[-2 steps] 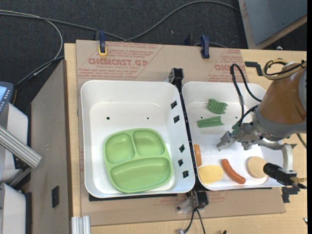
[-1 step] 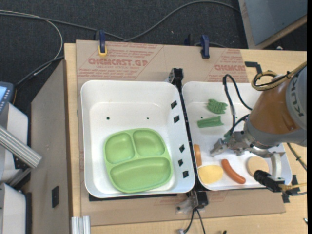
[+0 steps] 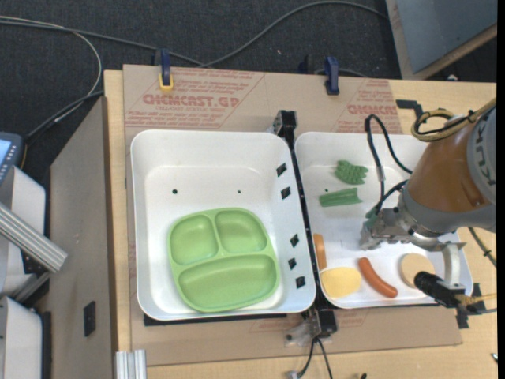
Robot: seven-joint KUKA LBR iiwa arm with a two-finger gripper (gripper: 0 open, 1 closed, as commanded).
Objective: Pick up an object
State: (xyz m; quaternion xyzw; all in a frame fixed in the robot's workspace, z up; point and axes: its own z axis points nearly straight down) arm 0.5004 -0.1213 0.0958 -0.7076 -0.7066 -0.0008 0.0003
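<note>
The gripper (image 3: 377, 231) hovers low in the right bin (image 3: 331, 144), centre-right of frame, jaw state impossible to tell, seemingly approaching a pick; the sausage (image 3: 378, 278) lies just below, so it likely must descend and close

I get even, bright overhead light, mild glare on the white bins (image 3: 150, 212), soft shadows, and slightly soft focus overall.
</note>
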